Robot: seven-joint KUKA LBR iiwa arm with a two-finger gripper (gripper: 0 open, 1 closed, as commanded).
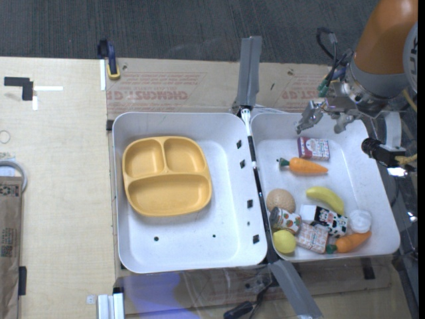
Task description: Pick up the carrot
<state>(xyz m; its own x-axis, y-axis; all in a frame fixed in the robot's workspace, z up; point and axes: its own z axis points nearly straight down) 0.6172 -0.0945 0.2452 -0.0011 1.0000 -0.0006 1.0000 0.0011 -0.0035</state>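
Lemon (284,242) lies at the near edge of the right bin (380,178), beside a cluster of small cartons (317,231), a milk carton (331,219), a white cap (360,219) and a second orange vegetable (352,241). Farther in from the lemon sit a brown ball (281,200) and a banana (325,199). Carrot (305,166) lies on its side beyond the banana, green end toward the left bin (126,178), touching a small red box (313,149). My pincer (323,115) hangs above the far rim, beyond the red box, fingers parted and holding nothing. Left bin carries a yellow divided plate (167,176).
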